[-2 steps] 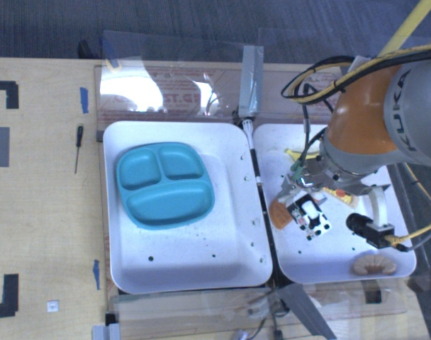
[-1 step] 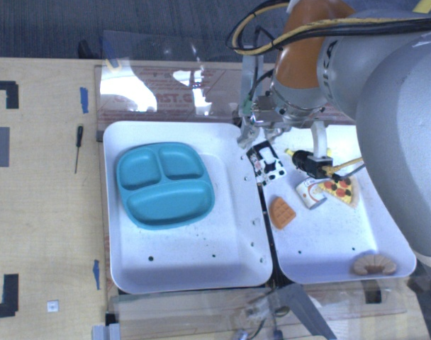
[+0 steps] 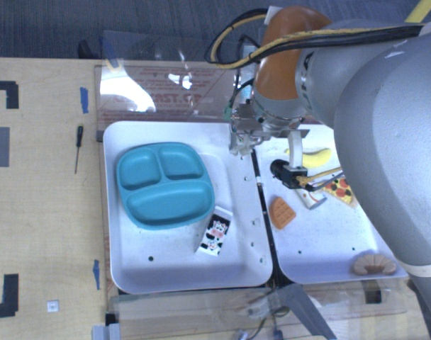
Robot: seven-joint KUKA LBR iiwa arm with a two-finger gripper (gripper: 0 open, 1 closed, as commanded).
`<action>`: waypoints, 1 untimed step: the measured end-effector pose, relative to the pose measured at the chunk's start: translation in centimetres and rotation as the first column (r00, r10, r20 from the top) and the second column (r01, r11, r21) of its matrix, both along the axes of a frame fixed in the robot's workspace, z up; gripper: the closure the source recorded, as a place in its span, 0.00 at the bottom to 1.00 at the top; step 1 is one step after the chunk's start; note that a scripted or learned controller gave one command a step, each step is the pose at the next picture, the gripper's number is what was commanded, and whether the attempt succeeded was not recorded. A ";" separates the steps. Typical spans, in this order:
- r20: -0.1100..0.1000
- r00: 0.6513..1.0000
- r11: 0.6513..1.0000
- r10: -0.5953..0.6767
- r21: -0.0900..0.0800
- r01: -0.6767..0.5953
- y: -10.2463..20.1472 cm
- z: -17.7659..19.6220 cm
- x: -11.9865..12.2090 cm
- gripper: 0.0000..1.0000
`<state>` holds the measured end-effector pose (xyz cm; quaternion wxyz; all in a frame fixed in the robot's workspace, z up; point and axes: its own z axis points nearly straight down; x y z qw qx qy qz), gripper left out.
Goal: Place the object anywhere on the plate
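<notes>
the hand (image 3: 242, 144) hung over the ridge where the two bins met, near their far edge. nothing showed in it, and from this slant i could not tell whether it was apart or together. the plate (image 3: 164, 183), blue with three wells, lay flat and face up in the left bin (image 3: 173, 264) and carried nothing. lying level like that, it would likely keep whatever dropped onto it.

the task named no object, so which one was meant was a guess. a small carton (image 3: 215, 234) lay on its side just beside the plate's near right corner, and i could not tell if they touched. in the right bin (image 3: 322, 250) lay a banana (image 3: 316, 159), a pizza slice (image 3: 340, 188), a waffle (image 3: 282, 212) and a croissant (image 3: 375, 264). they were spread apart from one another, which probably left room to come down on any one. the hand sat between both groups, so it looked poised to choose rather than to place. the task seemed barely begun.
</notes>
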<state>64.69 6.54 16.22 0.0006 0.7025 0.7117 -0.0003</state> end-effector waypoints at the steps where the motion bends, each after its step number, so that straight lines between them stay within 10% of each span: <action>1: 0.003 0.997 0.997 0.080 0.004 -0.080 3.7 9.4 -7.5 1.00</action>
